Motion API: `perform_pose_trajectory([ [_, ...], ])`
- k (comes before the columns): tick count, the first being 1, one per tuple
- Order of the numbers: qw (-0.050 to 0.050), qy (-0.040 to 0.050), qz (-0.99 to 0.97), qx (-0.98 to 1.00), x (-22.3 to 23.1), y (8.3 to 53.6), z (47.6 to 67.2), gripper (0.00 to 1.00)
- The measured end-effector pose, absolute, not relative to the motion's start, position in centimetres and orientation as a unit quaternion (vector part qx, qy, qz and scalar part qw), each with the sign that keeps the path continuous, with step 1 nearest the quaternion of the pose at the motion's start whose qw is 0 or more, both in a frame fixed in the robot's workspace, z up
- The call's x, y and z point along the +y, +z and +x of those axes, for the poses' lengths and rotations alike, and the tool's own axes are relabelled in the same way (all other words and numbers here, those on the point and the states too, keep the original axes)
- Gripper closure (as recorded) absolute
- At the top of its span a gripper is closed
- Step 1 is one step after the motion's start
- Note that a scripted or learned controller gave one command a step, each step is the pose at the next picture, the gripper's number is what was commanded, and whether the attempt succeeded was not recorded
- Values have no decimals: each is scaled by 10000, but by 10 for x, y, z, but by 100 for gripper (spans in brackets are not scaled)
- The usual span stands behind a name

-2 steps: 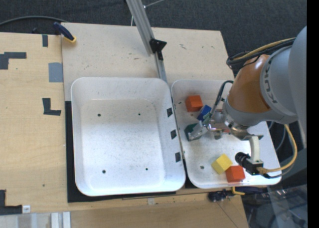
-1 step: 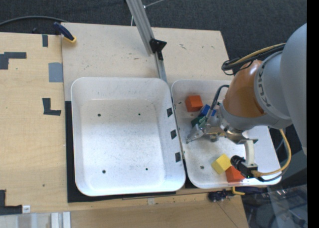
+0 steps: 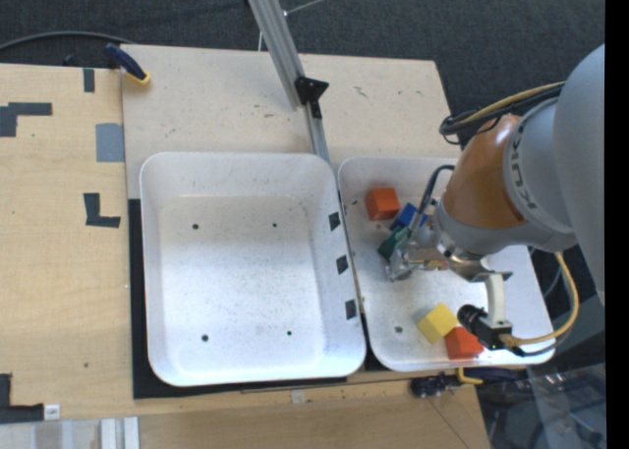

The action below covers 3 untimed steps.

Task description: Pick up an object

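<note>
Whether the jaws are parted or closed cannot be told; the gripper (image 3: 398,262) reaches down into the right bin (image 3: 393,339), just beside a green block (image 3: 398,244) and an orange block (image 3: 382,203). Both bins sit on a pale wooden bench (image 3: 59,241) above dark carpet (image 3: 413,5).

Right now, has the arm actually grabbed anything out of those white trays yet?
Not that I can see. The gripper is down inside the right bin, at a green object near the orange block. Whether it grips anything is hidden. A yellow block and another orange piece lie apart. Grasping and lifting remain.
</note>
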<state>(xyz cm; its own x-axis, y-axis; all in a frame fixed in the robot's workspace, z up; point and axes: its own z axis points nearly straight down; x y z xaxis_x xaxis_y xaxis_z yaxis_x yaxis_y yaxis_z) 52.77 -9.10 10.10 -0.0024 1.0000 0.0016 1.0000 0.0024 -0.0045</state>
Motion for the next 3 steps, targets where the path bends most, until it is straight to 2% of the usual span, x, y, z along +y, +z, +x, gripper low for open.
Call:
perform_pose_trajectory([
  [1, -18, -13, -7067, -7075, -92, 162, 534, 100],
  [2, -15, -10, -7065, -7077, -92, 206, 535, 100],
  [3, 8, -7, -7043, -7099, -29, 216, 529, 100],
])
